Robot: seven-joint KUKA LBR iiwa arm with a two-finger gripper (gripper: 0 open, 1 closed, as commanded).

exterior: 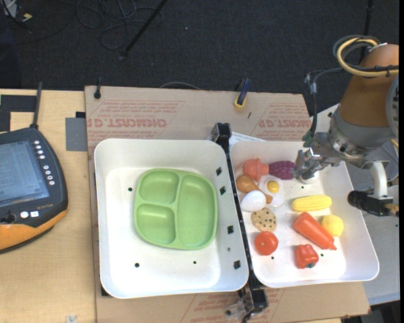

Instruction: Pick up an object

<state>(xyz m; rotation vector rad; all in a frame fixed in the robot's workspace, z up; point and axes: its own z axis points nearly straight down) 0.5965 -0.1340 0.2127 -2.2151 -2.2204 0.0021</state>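
Purple plastic grapes (pixel 281 169) lie near the far edge of the right bin (pixel 363 264), just beside my gripper (pixel 306 169). Light, stiff, bumpy; I'd pinch across their middle. Grip state: cannot tell.

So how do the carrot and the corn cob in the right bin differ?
The carrot is orange and tapers to a point, while the corn cob is yellow and blunt at both ends. The carrot lies at a slant, while the corn cob lies nearly level across the view. The corn cob sits nearer the gripper than the carrot does. Both are toy foods lying flat in the right bin, close together.
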